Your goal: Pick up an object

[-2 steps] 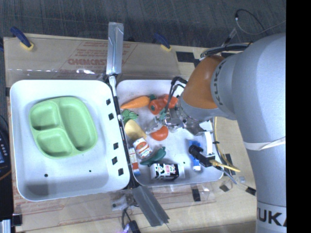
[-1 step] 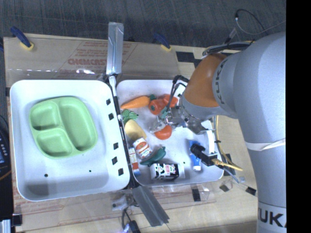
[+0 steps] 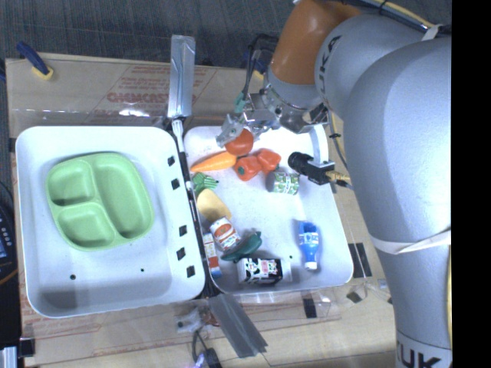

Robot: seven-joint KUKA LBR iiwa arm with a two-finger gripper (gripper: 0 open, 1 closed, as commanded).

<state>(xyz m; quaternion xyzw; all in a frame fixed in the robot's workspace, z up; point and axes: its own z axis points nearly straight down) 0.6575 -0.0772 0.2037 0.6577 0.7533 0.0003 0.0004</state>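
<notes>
Camera view, one entry per item, for you to check.

Left bin: holds a green divided plate, left of centre in the frame.

Right bin, centre of frame, holds:
- carrot, upper left of the bin, lying flat
- red tomato, just above the carrot
- red pepper, just right of the carrot
- small green-and-white can, right of the pepper
- blue bottle, lower right
- black-and-white carton, along the lower edge
- yellow piece and a red-labelled jar, along the left wall

Gripper: upper centre, at the bin's upper left, right over the tomato. You cannot tell its finger state here.

Arm: fills the right of the frame.
</notes>
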